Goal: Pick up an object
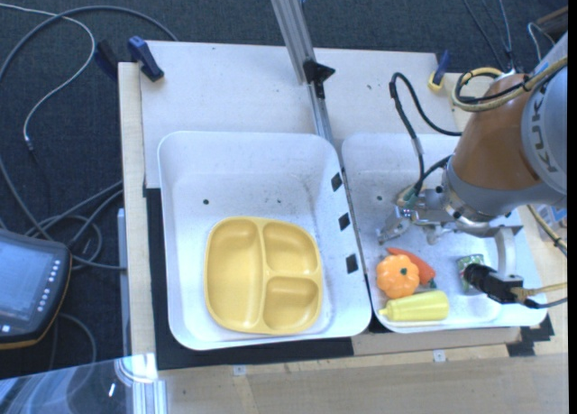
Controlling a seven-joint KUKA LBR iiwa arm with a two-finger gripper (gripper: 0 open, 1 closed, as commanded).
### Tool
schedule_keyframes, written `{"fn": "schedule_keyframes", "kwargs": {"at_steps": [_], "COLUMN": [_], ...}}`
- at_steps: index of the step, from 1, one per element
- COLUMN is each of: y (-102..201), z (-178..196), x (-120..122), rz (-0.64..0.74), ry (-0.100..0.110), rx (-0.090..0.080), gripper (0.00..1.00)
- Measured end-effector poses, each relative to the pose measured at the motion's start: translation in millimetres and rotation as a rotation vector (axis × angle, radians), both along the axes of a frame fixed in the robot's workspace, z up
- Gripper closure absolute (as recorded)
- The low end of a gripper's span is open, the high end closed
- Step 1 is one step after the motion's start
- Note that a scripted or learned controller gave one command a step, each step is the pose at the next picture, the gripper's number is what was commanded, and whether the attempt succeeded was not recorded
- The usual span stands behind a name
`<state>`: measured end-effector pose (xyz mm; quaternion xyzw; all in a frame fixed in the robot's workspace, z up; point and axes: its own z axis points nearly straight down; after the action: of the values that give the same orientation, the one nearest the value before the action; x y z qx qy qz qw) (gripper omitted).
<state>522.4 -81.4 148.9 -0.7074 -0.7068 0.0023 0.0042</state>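
Your candidates lie in the right bin [361, 164], bunched in its near corner: a small orange pumpkin [398, 277] with a green stem, a red-orange piece [416, 262] tucked just behind it and touching it, and a pale yellow corn cob [418, 308] lying on its side along the near wall, touching the pumpkin. All three look like moulded plastic toys; judge them light, stiff and fairly slick, not fragile, so crushing is not the concern but squirting out of the grip is. The gripper [397, 230] hangs just behind the pumpkin, over bare bin floor, and nothing is seen between its fingers; whether they are spread or closed cannot be told from this slant. The corn cob is the better hold: take it across its short width at mid-length, where the flanks are near parallel. The pumpkin is round and ribbed and will likely roll; if you choose it, close across its widest part. Note the near wall crowds the cob. The left bin [180, 187] holds a yellow divided plate [264, 273], well apart.
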Motion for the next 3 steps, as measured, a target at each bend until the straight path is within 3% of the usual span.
{"fn": "schedule_keyframes", "kwargs": {"at_steps": [1, 2, 3], "y": [1, 1, -8], "z": [-53, -39, 19], "x": [-2, 1, 2], "rz": [0.001, 0.0, 0.001], "ry": [-0.001, -0.009, -0.016], "rx": [0.0, 0.0, -0.004], "gripper": [0.0, 1.0, 1.0]}}
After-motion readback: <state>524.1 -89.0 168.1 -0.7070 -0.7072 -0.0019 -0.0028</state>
